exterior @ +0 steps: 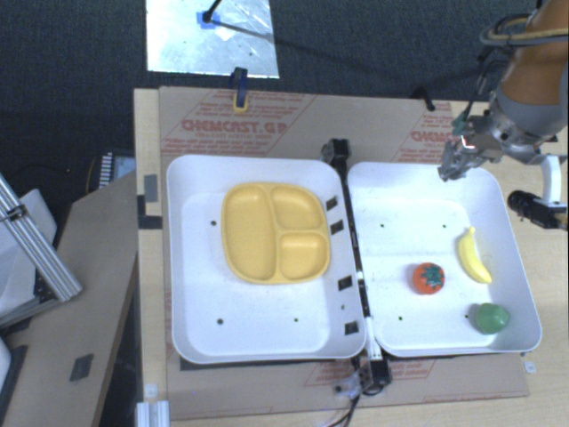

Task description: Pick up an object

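In the right bin point(391, 194) lie a yellow banana point(472, 256), a red tomato-like fruit with a green top point(428, 278) and a green round fruit point(489, 318). My gripper point(452, 169) hangs over the bin's far right corner, well above and behind the banana. Nothing shows between its tips, which are too small and dark to read.
The left bin point(196, 283) holds a yellow divided plate point(274, 232). A black divider with clips point(348, 238) runs between the bins. Cardboard point(267, 123) lies under both. A shiny foil sheet point(213, 25) lies on the dark floor beyond.
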Controlling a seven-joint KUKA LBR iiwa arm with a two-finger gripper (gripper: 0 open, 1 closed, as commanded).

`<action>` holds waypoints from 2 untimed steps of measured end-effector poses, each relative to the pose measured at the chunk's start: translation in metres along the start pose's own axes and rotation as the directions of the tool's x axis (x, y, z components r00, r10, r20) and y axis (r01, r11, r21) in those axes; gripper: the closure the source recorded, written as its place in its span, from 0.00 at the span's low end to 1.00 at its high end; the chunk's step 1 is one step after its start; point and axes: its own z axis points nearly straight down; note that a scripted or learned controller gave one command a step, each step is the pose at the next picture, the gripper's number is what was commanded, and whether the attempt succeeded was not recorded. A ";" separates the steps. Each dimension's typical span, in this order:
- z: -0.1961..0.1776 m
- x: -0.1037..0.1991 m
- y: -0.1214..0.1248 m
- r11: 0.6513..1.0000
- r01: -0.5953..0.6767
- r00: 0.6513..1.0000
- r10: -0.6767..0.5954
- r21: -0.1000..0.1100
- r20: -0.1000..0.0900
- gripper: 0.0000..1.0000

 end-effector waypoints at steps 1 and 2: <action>-0.004 0.049 -0.023 1.000 0.010 1.000 -0.010 0.006 -0.003 1.00; 0.011 0.101 -0.040 1.000 0.010 1.000 -0.010 0.008 -0.003 1.00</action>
